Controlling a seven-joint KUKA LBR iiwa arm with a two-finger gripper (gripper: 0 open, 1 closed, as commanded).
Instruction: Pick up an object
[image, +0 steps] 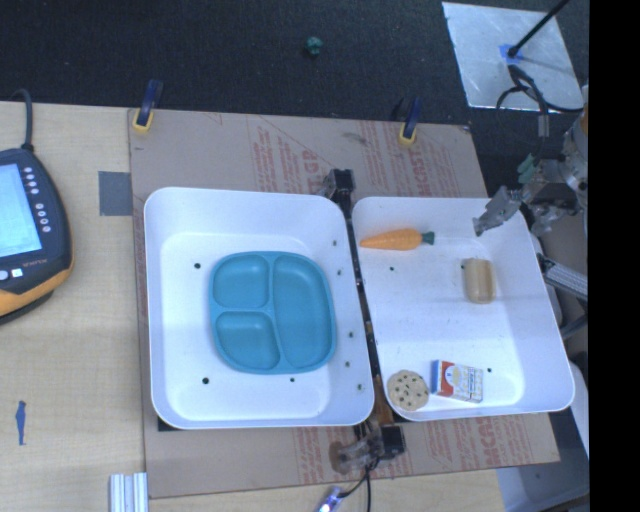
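Four items — carrot (392, 239), bread roll (479, 279), cookie (407, 389), carton (458, 381) — skirt the right bin's (535, 300) open centre; the gripper (497, 213), its opening impossible to judge, hangs at that bin's far right rim.

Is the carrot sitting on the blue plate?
No, the carrot lies in the right bin, near its top edge, while the blue plate sits in the left bin.

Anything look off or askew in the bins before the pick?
Nothing stands out. Left bin holds a blue divided plate lying flat. Right bin holds a carrot, a tan roll, a round cracker and a small carton, all apart, none spilled. Gripper sits over the right bin's far right corner.
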